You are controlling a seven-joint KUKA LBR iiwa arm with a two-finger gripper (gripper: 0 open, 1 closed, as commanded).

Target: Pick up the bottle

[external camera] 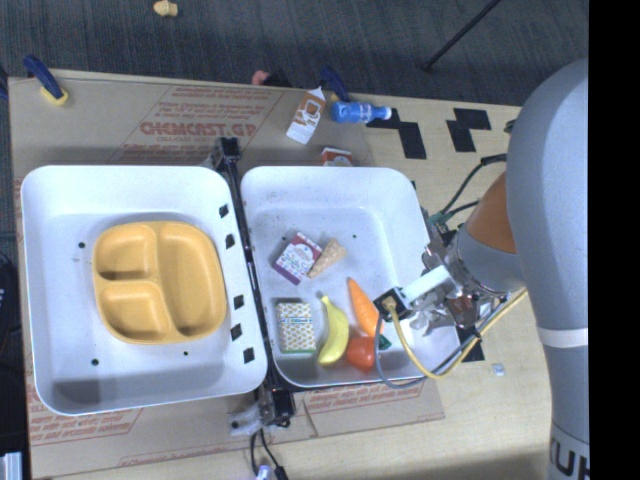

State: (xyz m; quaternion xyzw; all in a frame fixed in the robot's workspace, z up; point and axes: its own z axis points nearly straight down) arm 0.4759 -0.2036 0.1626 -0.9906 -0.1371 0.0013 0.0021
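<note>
The gripper (392, 306) sits low at the right bin's (405, 193) edge. Right beside it, the carrot (362, 306), tomato (361, 353) and banana (334, 333) block the way. Farther up, the bin floor is bare.

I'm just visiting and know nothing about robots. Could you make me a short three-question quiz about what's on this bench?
1. True or false: the blue bottle lies inside a bin.
2. Which bin holds the yellow divided plate: A) the left bin, B) the right bin?
3. Fill in: in the right bin, the orange carrot lies beside the yellow ______.

Key:
1. False; it lies on the bench beyond the bins.
2. A.
3. Banana.
</note>
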